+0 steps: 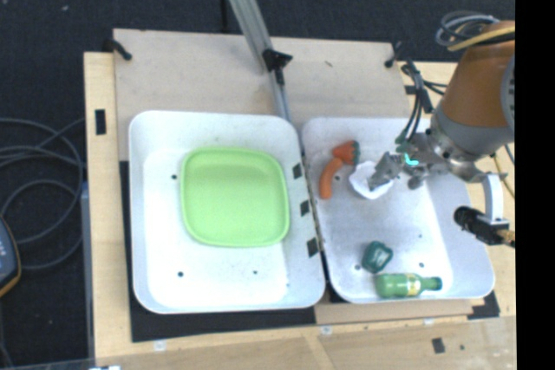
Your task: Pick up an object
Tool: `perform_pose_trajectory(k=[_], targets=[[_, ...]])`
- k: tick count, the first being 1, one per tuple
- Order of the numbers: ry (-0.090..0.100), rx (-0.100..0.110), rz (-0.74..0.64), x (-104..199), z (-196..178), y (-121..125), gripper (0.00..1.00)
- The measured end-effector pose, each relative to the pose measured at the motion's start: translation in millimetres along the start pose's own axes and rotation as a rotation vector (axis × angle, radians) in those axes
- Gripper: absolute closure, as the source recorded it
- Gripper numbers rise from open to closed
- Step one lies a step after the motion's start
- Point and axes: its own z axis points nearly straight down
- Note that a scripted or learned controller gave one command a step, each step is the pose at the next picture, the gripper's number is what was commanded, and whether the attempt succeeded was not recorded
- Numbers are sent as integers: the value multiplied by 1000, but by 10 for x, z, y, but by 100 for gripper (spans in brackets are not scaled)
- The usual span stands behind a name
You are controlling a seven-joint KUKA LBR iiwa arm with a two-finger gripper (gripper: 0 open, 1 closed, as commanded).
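Two shallow white bins sit side by side on the bench; the left bin [156,186] bears a pale green square plastic plate [234,197] near its middle, while the right bin [460,273] holds the loose pieces, so the grey arm with the orange band [475,91] reaches in over that one from the right edge of the frame; its two-finger gripper [381,179] hangs low over a small white rounded object [364,185] in the bin's upper middle, probably the chosen target; whether the tool is spread or pressed together I cannot tell. That white piece looks smooth and lies just right of an orange carrot-shaped toy [335,167]; a dark green cup-like piece [377,256] and a green plastic bottle lying on its side [406,282] rest near the lower edge.
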Motion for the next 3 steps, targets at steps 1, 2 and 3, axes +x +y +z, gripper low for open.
perform_pose_trajectory(k=[1,2,3], targets=[[0,0,0,0,1,0,0],[0,5,1,-60,562,-88,0],[-1,2,1,-65,1047,-93,0]])
